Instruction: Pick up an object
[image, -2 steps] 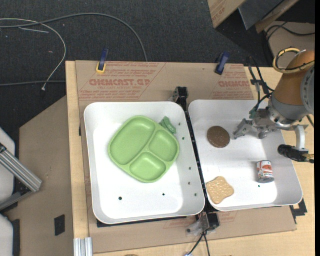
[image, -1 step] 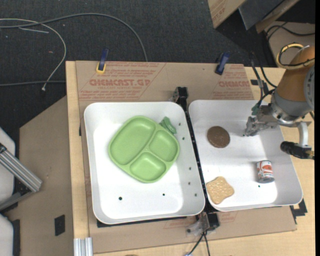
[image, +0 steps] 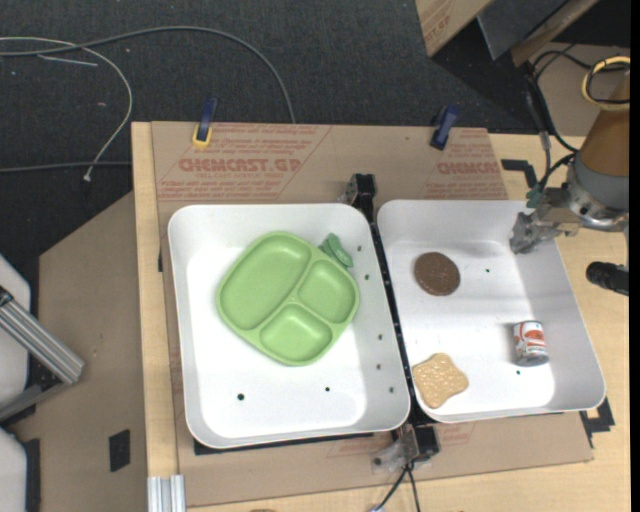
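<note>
Above the right bin's (image: 560, 300) far corner, gripper (image: 527, 232) hovers, grip state indeterminable; brown disc (image: 437, 273), cracker (image: 440, 380) and small can (image: 531, 342) lie unpicked inside it.

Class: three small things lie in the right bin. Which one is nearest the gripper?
The round brown cookie, toward the bin's far end. The can and the tan cracker lie farther from the gripper.

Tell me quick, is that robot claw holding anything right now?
Gripper: over the far right corner of the right bin; open or closed cannot be told, and nothing visible in it.
</note>
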